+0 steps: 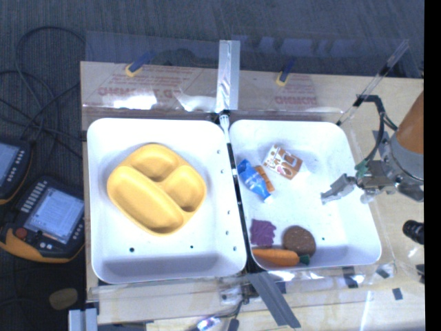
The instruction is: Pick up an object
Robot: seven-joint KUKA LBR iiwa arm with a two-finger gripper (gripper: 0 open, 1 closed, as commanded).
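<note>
Objects lie left of my jaws in the right bin, none in my grip.

The orange-and-white snack packet (pixel 283 162) sits up and to the left of my gripper (pixel 335 191), apart from it; the blue wrapper (pixel 253 179) lies further left, by the bin's dividing wall. Below and left of me are the brown round cookie (pixel 298 239), the purple grape bunch (pixel 262 232) and the carrot (pixel 275 256) along the near wall. My fingers seem slightly parted and empty, hovering over the bare floor of the right bin (pixel 324 138). Far left, the left bin (pixel 103 254) holds the yellow banana-like bunch (pixel 156 187).
</note>
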